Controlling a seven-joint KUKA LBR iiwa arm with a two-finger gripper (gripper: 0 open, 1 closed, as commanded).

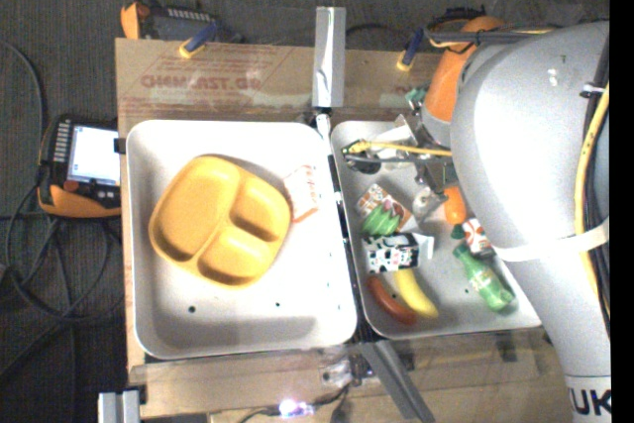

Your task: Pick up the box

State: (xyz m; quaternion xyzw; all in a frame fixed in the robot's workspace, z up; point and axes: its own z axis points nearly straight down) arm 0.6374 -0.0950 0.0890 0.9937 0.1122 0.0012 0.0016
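A small black-and-white patterned box (393, 255) lies in the middle of the right bin (353, 243), close to its left wall. My gripper (429, 185) hangs over the back part of that bin, up and to the right of the box and apart from it. Nothing shows in its grasp. The bulk of the grey arm covers the right side of the bin.
Around the box lie a banana (418, 293), a red sausage-shaped item (389, 303), a green bottle (485, 280), a green and red packet (380, 211) and an orange piece (454, 209). The left bin (149, 312) holds a yellow divided plate (220, 218) and a white and red packet (304, 192).
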